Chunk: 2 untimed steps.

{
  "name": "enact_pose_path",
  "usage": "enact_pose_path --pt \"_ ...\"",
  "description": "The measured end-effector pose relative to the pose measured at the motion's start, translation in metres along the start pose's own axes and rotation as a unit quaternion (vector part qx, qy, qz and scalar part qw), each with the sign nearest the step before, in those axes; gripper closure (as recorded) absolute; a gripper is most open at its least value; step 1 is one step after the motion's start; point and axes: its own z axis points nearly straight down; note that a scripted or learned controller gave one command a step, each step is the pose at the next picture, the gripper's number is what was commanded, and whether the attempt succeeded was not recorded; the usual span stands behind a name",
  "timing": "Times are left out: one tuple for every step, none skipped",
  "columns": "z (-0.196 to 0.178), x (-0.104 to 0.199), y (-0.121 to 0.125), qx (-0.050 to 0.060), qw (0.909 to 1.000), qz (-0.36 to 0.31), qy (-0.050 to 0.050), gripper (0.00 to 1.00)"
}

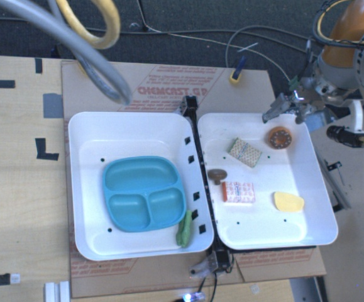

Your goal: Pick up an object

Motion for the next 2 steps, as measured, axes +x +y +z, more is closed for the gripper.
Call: enact_pose_path --pt "0.064 0.001 -0.002 0.002 1.0000 0.000 0.000 0.00" --pt "0.106 -0.005 -0.002 -0.003 1.0000 -0.001 -0.002 0.00"
